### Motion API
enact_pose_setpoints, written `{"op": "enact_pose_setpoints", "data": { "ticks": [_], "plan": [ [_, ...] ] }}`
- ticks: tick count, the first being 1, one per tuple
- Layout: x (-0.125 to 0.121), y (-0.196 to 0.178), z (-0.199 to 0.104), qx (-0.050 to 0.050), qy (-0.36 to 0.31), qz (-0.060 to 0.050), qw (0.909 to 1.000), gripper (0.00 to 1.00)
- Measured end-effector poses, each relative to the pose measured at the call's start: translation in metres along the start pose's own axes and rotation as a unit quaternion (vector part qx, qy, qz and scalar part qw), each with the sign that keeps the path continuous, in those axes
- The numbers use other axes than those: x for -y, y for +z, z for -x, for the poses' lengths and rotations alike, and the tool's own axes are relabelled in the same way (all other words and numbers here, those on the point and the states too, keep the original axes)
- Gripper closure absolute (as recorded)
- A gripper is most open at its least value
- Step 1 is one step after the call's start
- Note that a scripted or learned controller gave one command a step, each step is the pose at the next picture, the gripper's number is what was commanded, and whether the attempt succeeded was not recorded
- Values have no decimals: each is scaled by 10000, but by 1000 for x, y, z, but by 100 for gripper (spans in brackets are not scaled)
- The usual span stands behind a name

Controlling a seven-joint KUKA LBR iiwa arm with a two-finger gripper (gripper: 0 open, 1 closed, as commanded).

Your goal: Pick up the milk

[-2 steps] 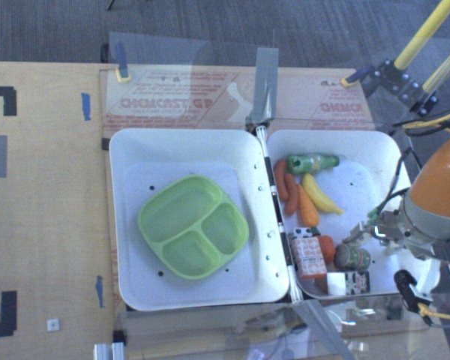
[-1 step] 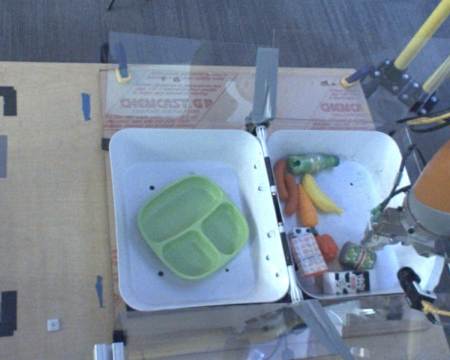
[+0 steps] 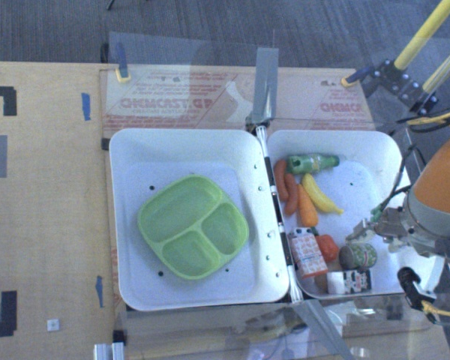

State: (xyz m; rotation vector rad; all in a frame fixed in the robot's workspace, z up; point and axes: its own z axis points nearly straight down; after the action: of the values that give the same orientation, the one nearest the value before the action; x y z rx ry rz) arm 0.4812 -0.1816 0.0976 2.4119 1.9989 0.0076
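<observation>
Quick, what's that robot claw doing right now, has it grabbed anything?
Gripper: over the right bin, above the grey-green ball; whether it grips anything cannot be told.

Tool [image 3: 367,229] low, wrist tilted leftward

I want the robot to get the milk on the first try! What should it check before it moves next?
1. Milk in view: ok, the black-and-white carton at the front of the right bin is likely it.
2. Milk upright: cannot tell.
3. Room around the milk: not ok, the round grey-green thing sits right against it.
4. Jaws over the milk: not ok, they hang further back, by the round thing.
5. Green plate out of the way: ok, it is in the left bin.
</observation>
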Motion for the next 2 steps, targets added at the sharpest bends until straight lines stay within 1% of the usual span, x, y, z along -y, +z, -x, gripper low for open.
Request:
{"op": "enact_pose_setpoints", "data": {
  "ticks": [1,2],
  "plan": [
    [-3,11,12,-19,2514,-29,9679,0],
    [-2,11,13,1,3417,-27,9398,0]
  ]
}}
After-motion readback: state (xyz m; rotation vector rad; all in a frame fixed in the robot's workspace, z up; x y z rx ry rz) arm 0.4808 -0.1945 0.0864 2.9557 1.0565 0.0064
